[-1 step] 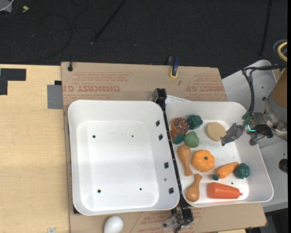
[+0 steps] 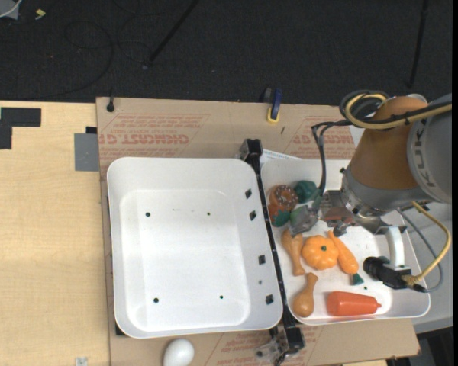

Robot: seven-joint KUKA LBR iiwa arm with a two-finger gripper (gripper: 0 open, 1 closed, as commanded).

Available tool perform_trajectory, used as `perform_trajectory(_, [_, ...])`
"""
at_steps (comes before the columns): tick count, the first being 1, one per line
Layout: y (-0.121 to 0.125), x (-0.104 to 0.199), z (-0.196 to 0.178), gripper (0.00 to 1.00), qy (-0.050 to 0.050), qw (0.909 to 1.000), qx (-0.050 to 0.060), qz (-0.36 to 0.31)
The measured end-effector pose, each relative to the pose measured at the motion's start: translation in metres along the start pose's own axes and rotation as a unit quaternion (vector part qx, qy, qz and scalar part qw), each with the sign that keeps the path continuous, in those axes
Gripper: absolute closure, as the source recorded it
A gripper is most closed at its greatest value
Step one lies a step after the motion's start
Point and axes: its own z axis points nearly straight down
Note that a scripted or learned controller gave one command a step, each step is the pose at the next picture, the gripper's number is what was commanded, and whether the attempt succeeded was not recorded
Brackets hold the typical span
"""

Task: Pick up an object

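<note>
The gripper (image 2: 314,213) hangs low over the right bin (image 2: 420,307), its tip near a green toy (image 2: 305,191) and a brown round one (image 2: 282,198) — whether the jaws are parted or closed I cannot tell from above. Just below lie a small pumpkin (image 2: 319,253), a carrot (image 2: 345,256), a drumstick (image 2: 304,296) and a red piece (image 2: 351,304). Best to descend squarely over one toy — the crowding probably invites a glancing, failed pinch.
</note>
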Motion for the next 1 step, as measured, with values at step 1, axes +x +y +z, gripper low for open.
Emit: perform_trajectory(1, [0.0041, 0.0019, 0.0783, 0.0, -0.003, 1.0, -0.006, 0.004])
